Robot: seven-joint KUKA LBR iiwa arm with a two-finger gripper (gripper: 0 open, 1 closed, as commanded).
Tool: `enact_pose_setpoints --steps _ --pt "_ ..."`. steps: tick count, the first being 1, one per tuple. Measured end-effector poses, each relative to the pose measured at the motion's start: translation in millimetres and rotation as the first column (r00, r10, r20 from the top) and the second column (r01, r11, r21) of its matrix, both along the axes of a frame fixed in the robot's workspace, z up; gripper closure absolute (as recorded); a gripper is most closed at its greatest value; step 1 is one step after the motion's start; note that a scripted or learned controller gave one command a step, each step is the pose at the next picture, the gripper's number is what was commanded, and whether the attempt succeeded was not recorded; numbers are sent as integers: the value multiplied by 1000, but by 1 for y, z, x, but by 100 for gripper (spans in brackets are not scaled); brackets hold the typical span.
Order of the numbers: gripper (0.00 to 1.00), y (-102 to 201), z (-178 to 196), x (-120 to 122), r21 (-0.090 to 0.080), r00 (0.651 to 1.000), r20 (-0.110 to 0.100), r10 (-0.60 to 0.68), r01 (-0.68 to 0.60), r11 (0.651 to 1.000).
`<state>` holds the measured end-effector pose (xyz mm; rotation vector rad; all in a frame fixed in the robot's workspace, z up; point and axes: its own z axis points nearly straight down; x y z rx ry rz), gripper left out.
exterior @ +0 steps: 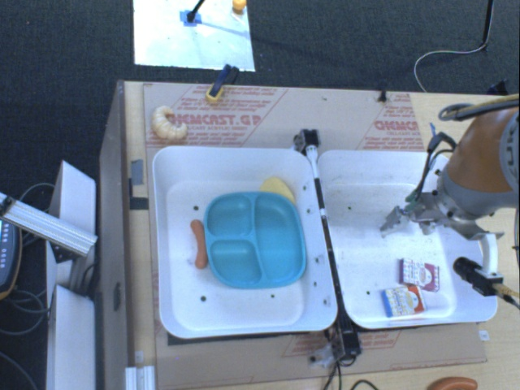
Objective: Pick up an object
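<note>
- Two small cartons (404, 301) (419, 273) in right bin (357, 185), front corner.
- Tool (396, 218) low over right bin, apart from cartons; jaw state unclear.
- Blue tray (253, 240), sausage (199, 244) in left bin (183, 299).

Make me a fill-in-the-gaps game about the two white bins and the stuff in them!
The blue divided plate lies in the ____ bin.
The orange sausage lies along the plate's ____ side.
The two small cartons lie in the ____ bin.
The pincer hovers over the ____ bin.

Missing words: left, left, right, right.
</note>
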<state>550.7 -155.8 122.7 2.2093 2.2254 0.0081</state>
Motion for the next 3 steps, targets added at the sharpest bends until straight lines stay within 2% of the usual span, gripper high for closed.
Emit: enact_pose_setpoints --steps 1,2,3 --pt "100 0 10 1 1 1000 2 2 -2 1000" --pt "0 0 10 1 1 1000 2 2 -2 1000" --pt "0 -25 1 39 0 1000 -6 -3 3 1000"
